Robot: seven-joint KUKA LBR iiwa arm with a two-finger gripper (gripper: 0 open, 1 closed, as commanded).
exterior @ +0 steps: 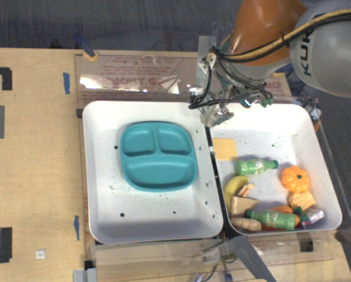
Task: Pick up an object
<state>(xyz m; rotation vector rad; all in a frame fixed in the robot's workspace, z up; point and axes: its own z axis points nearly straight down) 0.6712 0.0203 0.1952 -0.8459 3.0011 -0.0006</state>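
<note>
The things to pick from lie in the right bin [316, 151], mostly crowded toward its near side. A flat yellow square [224, 148] sits by the wall the two bins share, with a green bottle [254, 167] on its side just below it. A small orange pumpkin [296, 179] rests to the right of that bottle, touching an orange ridged piece [304, 200] beneath it. A yellow banana [234, 186] curves along the left wall, next to a tan wedge [241, 204]. A second green bottle [274, 218] lies along the near edge, among a pale roll [246, 223] and a small purple-ended piece [313, 217].

The gripper [217, 115] hangs over the far end of the wall between the bins, above the yellow square and apart from it; whether the jaws are apart or together cannot be told, as cables and the wrist cover them.

The left bin [102, 157] holds a teal divided plate [159, 155], lying flat. Both bins rest on the wooden bench [34, 157].
</note>
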